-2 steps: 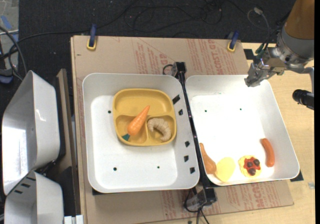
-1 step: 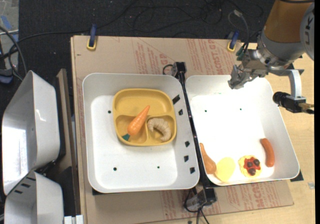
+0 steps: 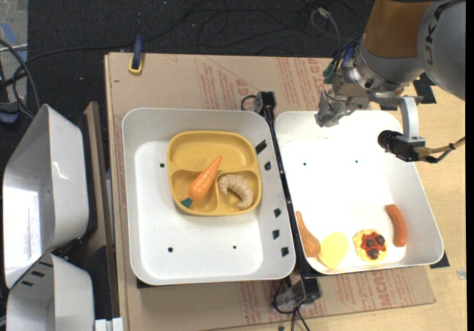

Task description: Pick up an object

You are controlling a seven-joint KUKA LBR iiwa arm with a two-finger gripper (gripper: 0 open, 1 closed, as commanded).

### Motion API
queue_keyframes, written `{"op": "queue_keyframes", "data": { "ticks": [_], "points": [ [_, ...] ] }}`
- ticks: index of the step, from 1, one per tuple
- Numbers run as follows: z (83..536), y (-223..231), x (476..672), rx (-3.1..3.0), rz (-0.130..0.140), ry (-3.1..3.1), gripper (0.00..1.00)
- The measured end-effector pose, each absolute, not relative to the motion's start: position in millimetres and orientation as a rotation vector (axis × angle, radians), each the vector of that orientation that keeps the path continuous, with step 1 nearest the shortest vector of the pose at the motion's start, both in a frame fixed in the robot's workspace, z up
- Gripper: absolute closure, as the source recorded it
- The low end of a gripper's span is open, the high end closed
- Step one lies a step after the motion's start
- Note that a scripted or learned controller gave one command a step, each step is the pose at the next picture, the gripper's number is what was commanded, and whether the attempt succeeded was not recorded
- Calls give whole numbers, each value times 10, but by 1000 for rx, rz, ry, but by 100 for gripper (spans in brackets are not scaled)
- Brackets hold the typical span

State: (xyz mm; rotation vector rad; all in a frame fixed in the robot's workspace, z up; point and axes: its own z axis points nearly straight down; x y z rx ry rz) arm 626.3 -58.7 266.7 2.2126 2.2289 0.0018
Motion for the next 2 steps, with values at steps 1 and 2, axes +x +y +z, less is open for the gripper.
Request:
{"op": "queue_keyframes", "data": {
  "ticks": [1,2],
  "points": [
    [2653,30,6355,2211,3,2231,100],
    [2662,544,6436,2211,4,2230,100]
  ]
}}
